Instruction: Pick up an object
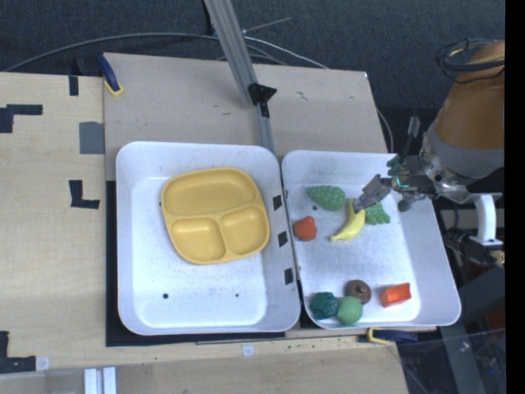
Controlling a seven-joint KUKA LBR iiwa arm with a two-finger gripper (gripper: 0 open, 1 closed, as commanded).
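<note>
Banana (349, 224) lies just below-left of gripper (373, 194), long axis slanting toward fingers; jaw opening cannot be told, nothing visibly held.

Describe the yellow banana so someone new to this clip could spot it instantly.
Look in the right bin, in its upper half, just below the claw. The banana lies there tilted, between a small red-orange piece and a green leafy item. It is the one yellow, curved thing in that bin.
</note>
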